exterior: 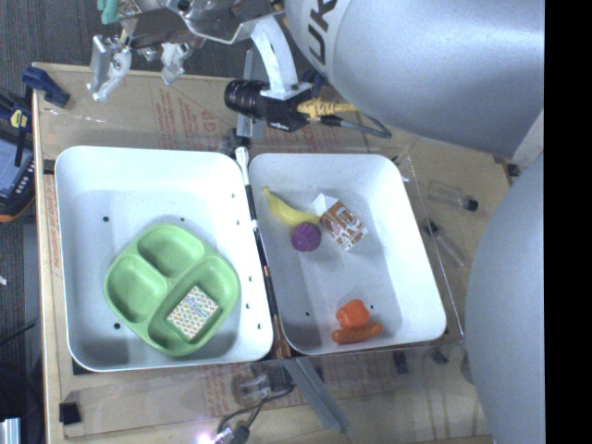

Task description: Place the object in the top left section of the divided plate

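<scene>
**Currently: end effector raised off the bins, nothing in it**

The end effector (139, 58) sits at the upper left of the camera view, above the bare worktop (185, 109) behind the left bin (79, 183). Its pale fingers (109, 67) stand apart with nothing between them.

The green divided plate (171, 288) lies in the left bin, towards the front. A patterned square packet (192, 313) rests in the plate's lower right compartment; the other two compartments hold nothing visible.

The right bin (407, 248) contains a yellow banana (282, 211), a purple round item (306, 237) just beside it, and a brown-and-white wrapped packet (340, 225) near both. At the front of that bin an orange item (351, 314) touches a carrot-like piece (356, 334).
</scene>
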### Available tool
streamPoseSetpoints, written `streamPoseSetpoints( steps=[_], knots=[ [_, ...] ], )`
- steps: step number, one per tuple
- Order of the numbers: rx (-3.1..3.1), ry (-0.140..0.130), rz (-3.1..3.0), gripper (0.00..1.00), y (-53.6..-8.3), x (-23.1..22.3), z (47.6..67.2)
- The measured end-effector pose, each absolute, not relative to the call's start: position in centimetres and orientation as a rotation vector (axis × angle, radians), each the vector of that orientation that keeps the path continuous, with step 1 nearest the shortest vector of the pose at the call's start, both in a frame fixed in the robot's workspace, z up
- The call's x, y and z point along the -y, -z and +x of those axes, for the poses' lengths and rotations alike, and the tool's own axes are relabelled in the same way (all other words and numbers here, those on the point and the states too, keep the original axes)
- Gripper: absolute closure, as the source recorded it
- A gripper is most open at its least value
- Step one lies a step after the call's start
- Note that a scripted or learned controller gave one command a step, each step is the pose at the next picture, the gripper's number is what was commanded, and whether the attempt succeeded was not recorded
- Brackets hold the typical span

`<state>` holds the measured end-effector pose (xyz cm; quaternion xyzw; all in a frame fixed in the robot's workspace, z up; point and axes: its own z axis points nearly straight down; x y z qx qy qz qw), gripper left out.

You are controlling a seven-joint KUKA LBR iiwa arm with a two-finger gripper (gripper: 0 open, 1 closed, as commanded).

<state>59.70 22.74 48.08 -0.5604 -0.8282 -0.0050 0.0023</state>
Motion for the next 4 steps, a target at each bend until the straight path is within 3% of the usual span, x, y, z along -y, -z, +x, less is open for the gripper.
streamPoseSetpoints(
  steps=[1,2,3,4],
  knots=[
    [2.608,0.023,-1.745,1.0,-49.1,-23.1,59.7],
    [2.609,0.022,-1.743,0.0,-49.1,-23.1,59.7],
    [2.618,0.031,-1.732,1.0,-50.1,-23.4,59.6],
    [2.618,0.03,-1.73,0.0,-50.1,-23.4,59.6]
  ],
)
